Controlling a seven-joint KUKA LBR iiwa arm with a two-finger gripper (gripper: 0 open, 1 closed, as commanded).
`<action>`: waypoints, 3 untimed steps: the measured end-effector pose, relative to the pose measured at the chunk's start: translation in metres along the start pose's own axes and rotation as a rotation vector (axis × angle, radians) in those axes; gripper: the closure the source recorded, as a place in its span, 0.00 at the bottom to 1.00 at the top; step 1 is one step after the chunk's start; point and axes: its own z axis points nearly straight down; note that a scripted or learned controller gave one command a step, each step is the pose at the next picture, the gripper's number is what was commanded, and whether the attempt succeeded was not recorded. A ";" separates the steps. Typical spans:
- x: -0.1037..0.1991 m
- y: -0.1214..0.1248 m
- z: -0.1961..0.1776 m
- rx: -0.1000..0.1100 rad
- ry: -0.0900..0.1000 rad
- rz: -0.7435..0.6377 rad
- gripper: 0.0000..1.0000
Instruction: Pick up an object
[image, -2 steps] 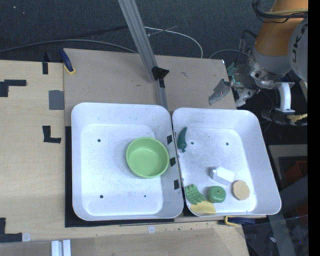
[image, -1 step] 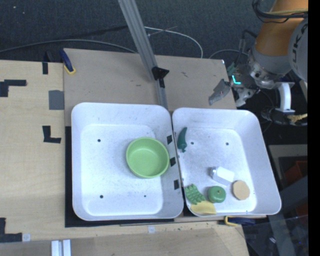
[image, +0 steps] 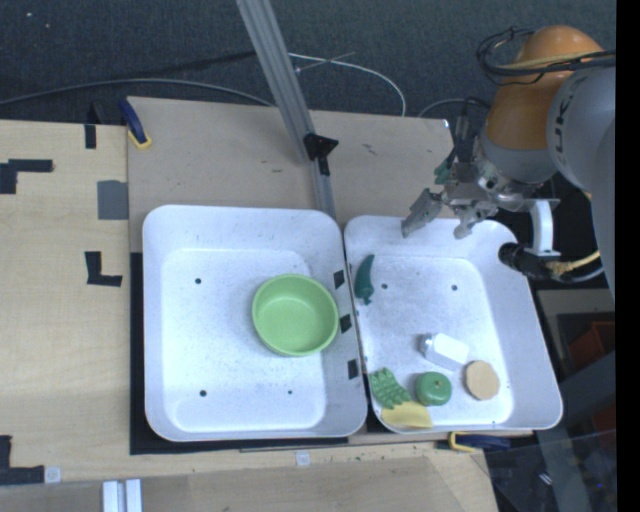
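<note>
My gripper (image: 443, 222) hangs over the far edge of the right bin (image: 520, 300), its two fingers spread open with nothing between them. Below it in that bin lie a dark green curved piece (image: 364, 277) near the left wall, a white block (image: 443, 349), a round tan disc (image: 482, 380), a green round object (image: 433, 388), a green ridged piece (image: 386, 385) and a yellow piece (image: 408, 416) at the front edge. A light green bowl (image: 294, 315) sits upright in the left bin (image: 180, 300).
A grey metal pole (image: 285, 90) slants down to the bins' far junction. Black clips (image: 340, 280) sit on the divider between the bins. Cables trail behind the bench, and a yellow-tipped cable (image: 575, 265) runs beside the right bin.
</note>
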 end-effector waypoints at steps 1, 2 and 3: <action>-0.002 -0.008 0.047 -0.002 0.000 0.001 0.00; 0.000 -0.019 0.105 0.000 0.000 0.000 0.00; 0.000 -0.018 0.091 -0.005 0.000 -0.001 1.00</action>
